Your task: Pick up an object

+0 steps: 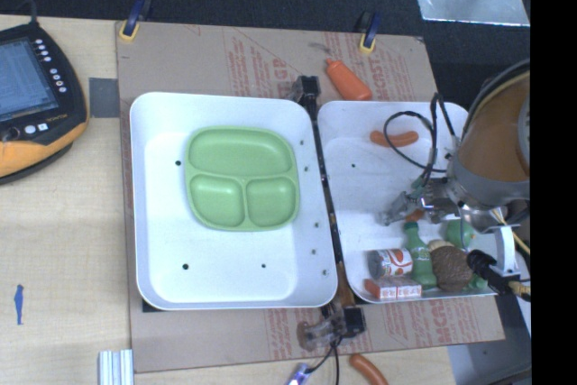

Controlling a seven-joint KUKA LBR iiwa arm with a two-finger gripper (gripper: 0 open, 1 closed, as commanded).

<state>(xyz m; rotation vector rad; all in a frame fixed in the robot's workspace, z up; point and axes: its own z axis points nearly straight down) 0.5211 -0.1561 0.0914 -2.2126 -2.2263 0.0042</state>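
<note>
My gripper (404, 210) hangs low over the right bin (352, 185), near its middle right, with the grey arm and its orange band behind it. Just below it lie a green bottle (415, 241), a red and white can (392, 263), a brown round object (449, 266) and a small red and white box (398, 291), crowded along the bin's front edge. An orange-red sausage (394, 138) lies apart at the back of the same bin. Nothing shows in the gripper's grasp.
The left bin (158, 194) holds a green divided plate (242, 178). An orange carrot-like piece (347, 80) lies on the cardboard behind the right bin. A black cable (416, 135) loops over that bin. A teach pendant (36, 99) rests at far left.
</note>
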